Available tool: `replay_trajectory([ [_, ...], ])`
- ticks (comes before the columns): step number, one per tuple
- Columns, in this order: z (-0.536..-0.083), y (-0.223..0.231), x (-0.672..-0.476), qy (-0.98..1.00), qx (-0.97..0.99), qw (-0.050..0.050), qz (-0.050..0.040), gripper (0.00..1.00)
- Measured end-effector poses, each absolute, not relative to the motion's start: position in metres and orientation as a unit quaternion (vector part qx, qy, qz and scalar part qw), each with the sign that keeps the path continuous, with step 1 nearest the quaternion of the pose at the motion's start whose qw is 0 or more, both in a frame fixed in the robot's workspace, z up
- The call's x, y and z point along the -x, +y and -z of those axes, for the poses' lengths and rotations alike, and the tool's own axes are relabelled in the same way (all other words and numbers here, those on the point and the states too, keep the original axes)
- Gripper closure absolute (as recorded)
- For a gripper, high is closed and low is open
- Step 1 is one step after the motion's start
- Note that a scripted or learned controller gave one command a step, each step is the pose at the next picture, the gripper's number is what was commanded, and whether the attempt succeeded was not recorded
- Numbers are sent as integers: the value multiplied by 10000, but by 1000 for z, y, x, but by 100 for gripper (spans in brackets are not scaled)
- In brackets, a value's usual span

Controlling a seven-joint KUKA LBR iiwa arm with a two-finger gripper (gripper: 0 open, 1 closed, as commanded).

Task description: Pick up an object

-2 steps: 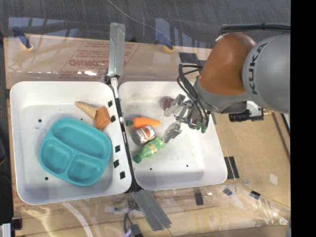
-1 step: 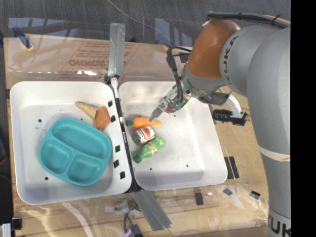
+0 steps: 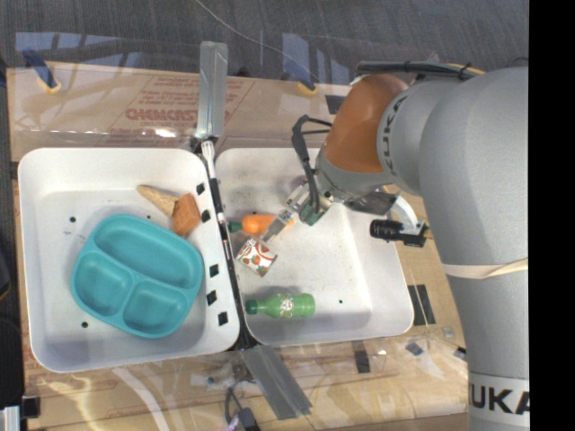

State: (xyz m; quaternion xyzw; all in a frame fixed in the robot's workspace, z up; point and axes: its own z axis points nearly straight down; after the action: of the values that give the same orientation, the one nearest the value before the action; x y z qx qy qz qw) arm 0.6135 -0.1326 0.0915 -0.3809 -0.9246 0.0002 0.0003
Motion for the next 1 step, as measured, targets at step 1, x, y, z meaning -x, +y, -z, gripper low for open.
replay_trajectory([
  [1, -103, -130, -615, -9266, 3761, -8, -3, 100],
])
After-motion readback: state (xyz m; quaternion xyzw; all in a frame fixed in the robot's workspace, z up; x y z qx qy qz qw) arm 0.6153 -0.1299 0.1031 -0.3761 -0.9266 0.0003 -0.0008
